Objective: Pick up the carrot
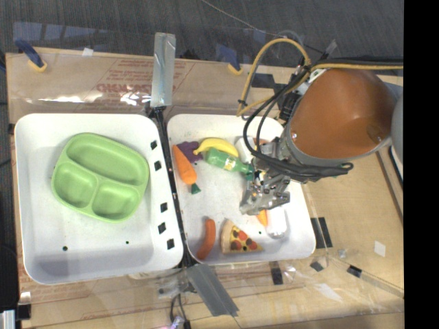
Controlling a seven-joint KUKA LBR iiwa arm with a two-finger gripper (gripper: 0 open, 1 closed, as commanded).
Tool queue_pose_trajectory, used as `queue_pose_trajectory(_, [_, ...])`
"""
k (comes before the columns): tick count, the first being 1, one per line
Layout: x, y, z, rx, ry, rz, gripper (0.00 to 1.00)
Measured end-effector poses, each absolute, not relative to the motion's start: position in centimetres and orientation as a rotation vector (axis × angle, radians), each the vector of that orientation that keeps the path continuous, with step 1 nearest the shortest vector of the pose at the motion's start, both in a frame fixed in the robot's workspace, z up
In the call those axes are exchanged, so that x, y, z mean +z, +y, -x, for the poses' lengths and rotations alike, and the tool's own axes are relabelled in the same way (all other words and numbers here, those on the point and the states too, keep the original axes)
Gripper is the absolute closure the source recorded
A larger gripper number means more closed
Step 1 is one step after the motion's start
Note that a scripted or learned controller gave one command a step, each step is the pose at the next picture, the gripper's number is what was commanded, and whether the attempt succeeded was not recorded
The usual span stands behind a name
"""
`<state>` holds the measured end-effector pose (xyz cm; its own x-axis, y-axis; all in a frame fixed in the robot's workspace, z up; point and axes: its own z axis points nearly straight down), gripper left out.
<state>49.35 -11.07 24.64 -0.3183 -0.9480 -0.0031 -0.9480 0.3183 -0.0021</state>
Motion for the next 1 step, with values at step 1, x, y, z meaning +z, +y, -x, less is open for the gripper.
queue_pose_trajectory(1, [25.08, -11.65, -49.33, -0.001, 2.142, 2.291, 1.0])
